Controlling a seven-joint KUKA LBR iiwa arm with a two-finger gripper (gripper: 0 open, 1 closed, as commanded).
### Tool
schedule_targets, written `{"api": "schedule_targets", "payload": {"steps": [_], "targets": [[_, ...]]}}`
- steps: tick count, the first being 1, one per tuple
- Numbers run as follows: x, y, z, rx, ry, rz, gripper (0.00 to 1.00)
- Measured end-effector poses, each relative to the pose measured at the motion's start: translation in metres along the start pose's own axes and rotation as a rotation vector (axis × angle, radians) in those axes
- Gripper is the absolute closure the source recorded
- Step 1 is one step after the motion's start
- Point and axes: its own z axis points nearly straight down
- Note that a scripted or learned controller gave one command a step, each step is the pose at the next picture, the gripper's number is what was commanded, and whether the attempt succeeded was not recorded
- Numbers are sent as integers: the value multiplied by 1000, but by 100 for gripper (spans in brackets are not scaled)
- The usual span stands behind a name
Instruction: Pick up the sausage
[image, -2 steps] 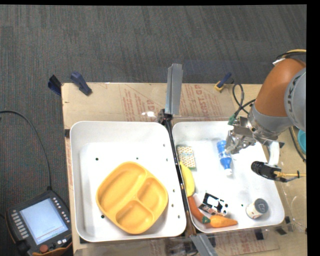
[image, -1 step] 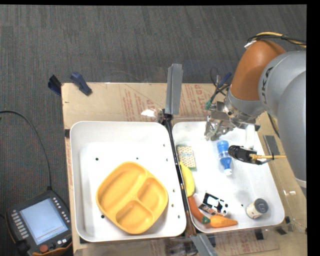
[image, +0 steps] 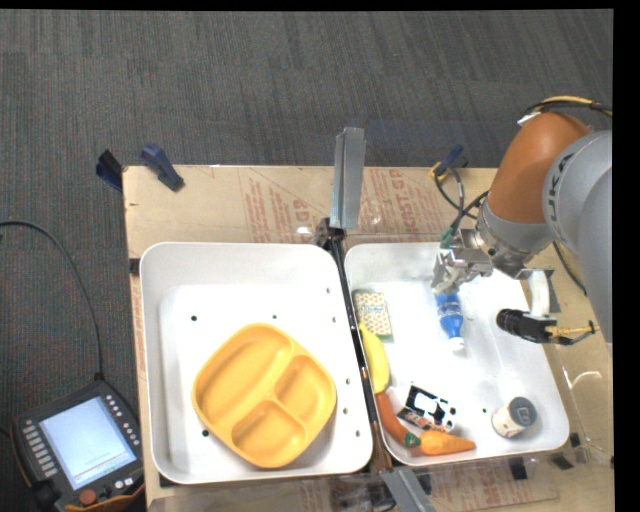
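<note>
The sausage (image: 389, 416) is a short red-brown link lying in the front left corner of the right bin (image: 530, 365). It lies just below the banana (image: 375, 361) and touches the orange carrot (image: 443, 445). My gripper (image: 452, 274) hangs over the back middle of the right bin, far from the sausage. It is right at the upper end of a small blue bottle (image: 451, 319). The wrist hides how the gripper meets the bottle.
A yellow divided plate (image: 265, 395) lies in the left bin (image: 170, 300). The right bin also holds a patterned packet (image: 373, 312), a black-and-white toy (image: 428, 407) and a small round tin (image: 514, 417). A black cable fitting (image: 527, 323) juts from the arm.
</note>
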Motion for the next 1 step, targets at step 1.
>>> {"api": "schedule_targets", "payload": {"steps": [1], "targets": [[44, -59, -12, 1, 0, 92, 100]]}}
